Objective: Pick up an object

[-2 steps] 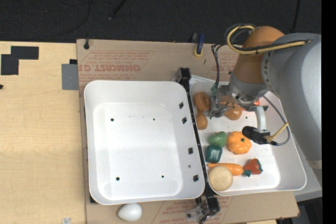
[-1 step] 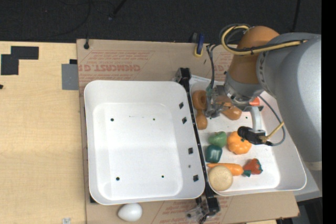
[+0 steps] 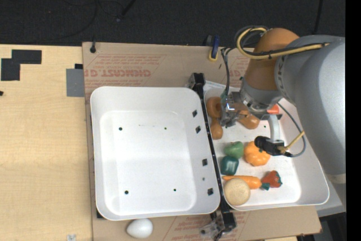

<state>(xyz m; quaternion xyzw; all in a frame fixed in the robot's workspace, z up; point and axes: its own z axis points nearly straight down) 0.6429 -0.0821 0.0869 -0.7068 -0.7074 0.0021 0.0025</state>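
Note:
The right bin holds several toy foods. Brown bread-like pieces lie at its far left: one by the divider, a smaller one below it, and one to the right. Toward the front lie a green pepper, a teal piece, an orange pepper, a carrot, a red strawberry and a tan round piece. My gripper reaches down among the brown pieces, between the left one and the right one. The wrist hides what lies right under it.
The left bin sits beside the right one, with black clips along the shared wall. A white egg-shaped object lies outside on the cardboard by the left bin's front edge. The grey arm covers the right bin's far right.

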